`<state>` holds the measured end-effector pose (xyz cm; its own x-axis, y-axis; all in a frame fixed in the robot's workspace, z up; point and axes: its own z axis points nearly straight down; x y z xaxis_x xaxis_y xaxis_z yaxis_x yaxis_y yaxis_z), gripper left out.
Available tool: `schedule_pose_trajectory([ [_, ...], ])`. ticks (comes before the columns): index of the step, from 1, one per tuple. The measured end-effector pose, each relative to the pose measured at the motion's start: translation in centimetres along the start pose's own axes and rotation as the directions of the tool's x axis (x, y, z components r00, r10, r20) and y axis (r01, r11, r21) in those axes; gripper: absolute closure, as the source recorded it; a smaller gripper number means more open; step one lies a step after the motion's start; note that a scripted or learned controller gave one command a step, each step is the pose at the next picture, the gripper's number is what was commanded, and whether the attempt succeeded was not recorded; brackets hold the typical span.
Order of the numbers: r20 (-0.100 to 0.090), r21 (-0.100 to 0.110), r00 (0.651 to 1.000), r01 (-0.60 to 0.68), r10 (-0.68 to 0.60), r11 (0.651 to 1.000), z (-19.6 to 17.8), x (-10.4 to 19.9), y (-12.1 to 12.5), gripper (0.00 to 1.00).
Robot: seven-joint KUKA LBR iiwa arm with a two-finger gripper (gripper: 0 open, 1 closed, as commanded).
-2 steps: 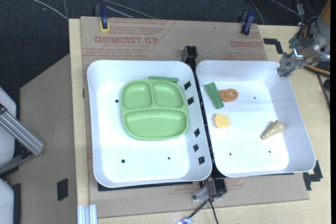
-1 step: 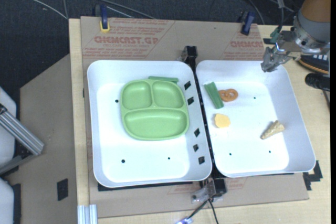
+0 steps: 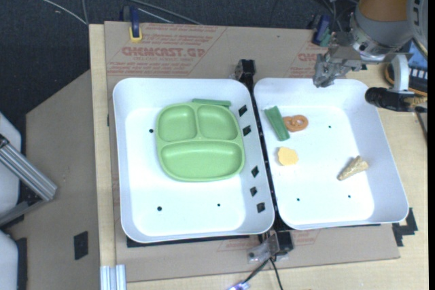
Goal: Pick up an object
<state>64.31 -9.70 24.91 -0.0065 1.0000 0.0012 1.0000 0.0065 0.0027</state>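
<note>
The right bin holds a green stick, an orange pretzel-shaped ring, a yellow chunk and a tan wedge. My gripper hangs above the far rim of the right bin, up and to the right of the pretzel ring and apart from every object. Nothing shows between its fingers. The left bin holds a green divided plate with a flat green strip tucked behind its far edge.
Black clips run along the seam between the two bins. The bins rest on a cardboard sheet with a blue clamp at its far left. Cables cross the dark floor behind.
</note>
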Motion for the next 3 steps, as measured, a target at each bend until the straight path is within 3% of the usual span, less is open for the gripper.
schedule_pose_trajectory([
  [2,-0.001,0.001,1.0,0.0,0.0,1.0,1.5,12.0,1.7,1.0],
  [3,-0.001,0.007,1.0,-0.001,0.001,1.0,2.8,17.5,0.5,1.0],
])
